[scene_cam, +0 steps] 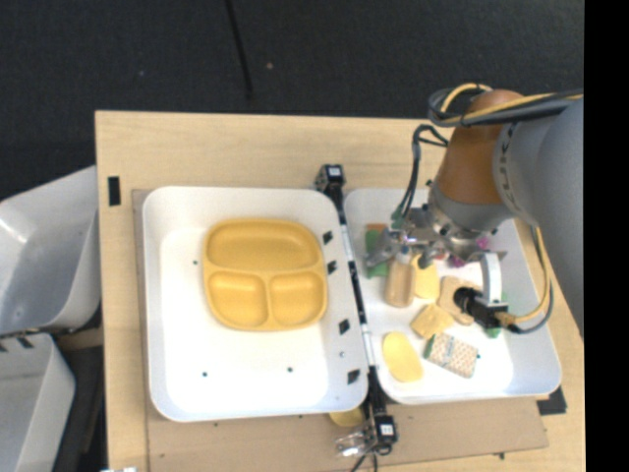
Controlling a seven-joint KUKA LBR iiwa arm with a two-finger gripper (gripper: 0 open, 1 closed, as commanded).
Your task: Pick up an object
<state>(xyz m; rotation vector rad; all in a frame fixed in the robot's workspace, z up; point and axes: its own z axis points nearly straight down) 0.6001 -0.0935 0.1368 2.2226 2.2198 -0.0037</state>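
The tool, grip state unclear, hangs just above the tan cylinder.

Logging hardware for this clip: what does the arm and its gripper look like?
The arm is grey and rounded, with an orange band above the wrist. Black and yellow cables loop along it. The gripper is a dark metal assembly.

dark floor, pale wooden bench

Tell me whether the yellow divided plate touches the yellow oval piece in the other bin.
Apart. The camera view shows the yellow divided plate in the left bin, while the yellow oval piece lies beyond the divider in the right bin.
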